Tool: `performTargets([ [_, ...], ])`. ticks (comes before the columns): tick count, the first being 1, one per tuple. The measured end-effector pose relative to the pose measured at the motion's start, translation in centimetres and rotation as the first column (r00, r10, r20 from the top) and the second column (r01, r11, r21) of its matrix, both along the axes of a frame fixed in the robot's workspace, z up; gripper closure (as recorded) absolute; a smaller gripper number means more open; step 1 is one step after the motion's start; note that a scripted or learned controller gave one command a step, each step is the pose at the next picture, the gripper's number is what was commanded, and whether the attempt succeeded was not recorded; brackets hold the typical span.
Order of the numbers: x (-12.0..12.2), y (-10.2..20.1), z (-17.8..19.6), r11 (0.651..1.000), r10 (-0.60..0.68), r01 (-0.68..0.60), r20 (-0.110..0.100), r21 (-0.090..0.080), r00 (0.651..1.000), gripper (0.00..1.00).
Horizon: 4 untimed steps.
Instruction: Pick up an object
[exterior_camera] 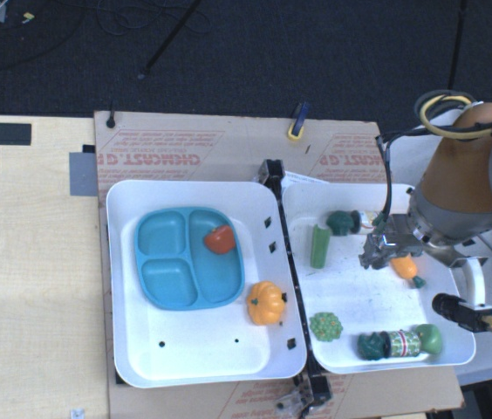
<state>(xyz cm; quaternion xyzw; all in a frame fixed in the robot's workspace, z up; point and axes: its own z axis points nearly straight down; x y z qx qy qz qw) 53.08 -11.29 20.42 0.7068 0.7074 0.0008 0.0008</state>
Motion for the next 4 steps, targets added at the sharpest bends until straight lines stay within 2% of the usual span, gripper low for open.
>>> performTargets([
  [1, 0.0, -0.1, 2.4, 1.0, 0.0, 0.0, -0.003, 0.0, 1.0, 1.0],
  [2, -2.9, 4.6, 1.8, 1.0, 0.002, -0.002, -0.009, 0.002, 1.0, 1.0],
  [3, -3.8, 9.3, 1.3, 1.0, 0.003, -0.003, -0.008, 0.002, 1.0, 1.0],
  [4, -4.4, 10.5, 3.4, 1.0, 0.002, -0.002, -0.004, 0.001, 1.0, 1.0],
])
